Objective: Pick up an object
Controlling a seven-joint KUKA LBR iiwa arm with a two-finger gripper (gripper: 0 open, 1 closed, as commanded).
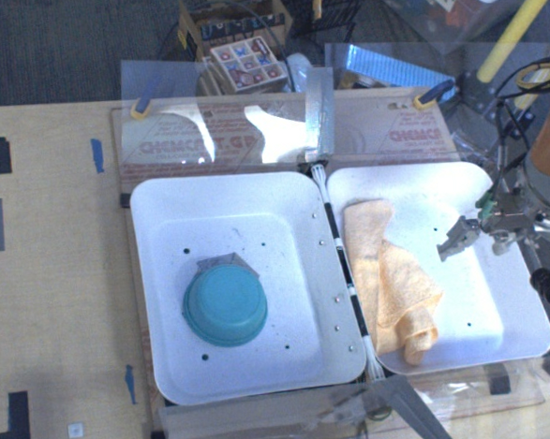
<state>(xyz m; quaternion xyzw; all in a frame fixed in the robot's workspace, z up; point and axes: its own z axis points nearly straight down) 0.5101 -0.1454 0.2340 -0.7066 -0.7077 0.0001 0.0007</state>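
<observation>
Yellow towel (388,276) lying lengthwise front-to-back in right bin (522,333), hand (464,238) alongside, fingers apart, empty

Grey metal pincer (457,240), dark slim fingers, green spot, black cables behind

Robotics lab: taped bench (54,276), twin white bins (162,212), loose cables (516,103).
</observation>
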